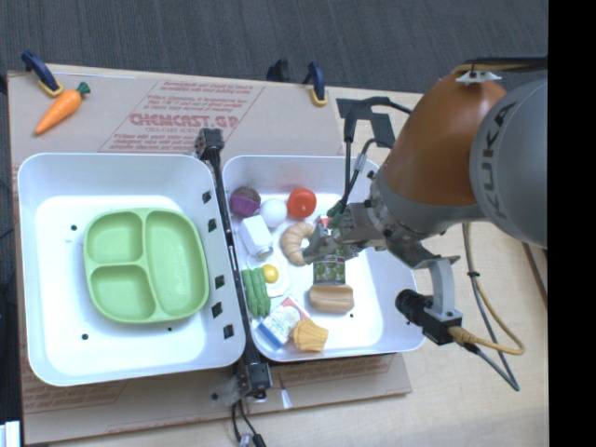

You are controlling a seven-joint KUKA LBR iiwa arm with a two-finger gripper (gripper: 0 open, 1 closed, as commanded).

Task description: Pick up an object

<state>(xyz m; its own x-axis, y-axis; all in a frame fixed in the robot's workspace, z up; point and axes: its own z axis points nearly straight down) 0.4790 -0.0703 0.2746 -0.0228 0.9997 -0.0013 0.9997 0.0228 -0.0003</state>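
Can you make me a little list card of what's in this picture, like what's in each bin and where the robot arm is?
left bin: green divided plate
right bin: toy food, with tomato, croissant, green beans, bread roll
outside the bins: toy carrot on the cardboard, far left
arm: reaches over the right bin
end effector: low among the toys, beside the croissant

Grey arm [521, 156], orange band [438, 147], black cables, yellow cable.
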